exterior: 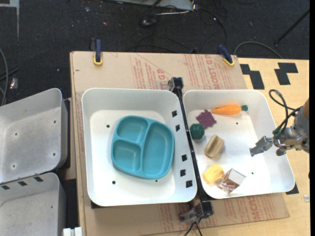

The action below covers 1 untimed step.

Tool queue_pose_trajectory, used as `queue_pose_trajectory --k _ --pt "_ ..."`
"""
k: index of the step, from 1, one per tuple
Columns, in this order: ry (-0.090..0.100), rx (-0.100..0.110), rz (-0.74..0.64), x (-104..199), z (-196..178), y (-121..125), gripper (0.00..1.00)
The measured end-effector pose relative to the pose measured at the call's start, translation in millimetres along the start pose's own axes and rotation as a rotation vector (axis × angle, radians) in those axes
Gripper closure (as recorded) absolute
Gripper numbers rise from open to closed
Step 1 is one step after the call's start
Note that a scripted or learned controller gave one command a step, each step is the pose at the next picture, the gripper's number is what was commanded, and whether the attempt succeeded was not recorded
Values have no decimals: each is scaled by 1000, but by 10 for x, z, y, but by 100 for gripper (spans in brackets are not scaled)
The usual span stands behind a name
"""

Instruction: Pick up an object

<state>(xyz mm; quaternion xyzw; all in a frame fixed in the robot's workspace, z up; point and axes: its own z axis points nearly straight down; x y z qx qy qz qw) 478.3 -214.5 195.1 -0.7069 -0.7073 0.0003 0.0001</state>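
Gripper (263, 146) over the right bin (280, 181).
I can't tell its finger state; it hangs well right of the tan block (214, 146).

The arm is reaching in from the right edge, its hand (259, 148) hanging low and pointing leftward, wrist cabling looping above it.

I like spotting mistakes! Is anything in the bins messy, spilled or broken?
Nothing stands out. The teal plate lies flat in the left bin, slightly turned. The toy carrot and the other small things lie loose in the right bin, unspilled.
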Motion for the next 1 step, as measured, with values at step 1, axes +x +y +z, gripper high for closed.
queue_pose_trajectory --k 1 --pt "2 3 1 61 444 -3 0"
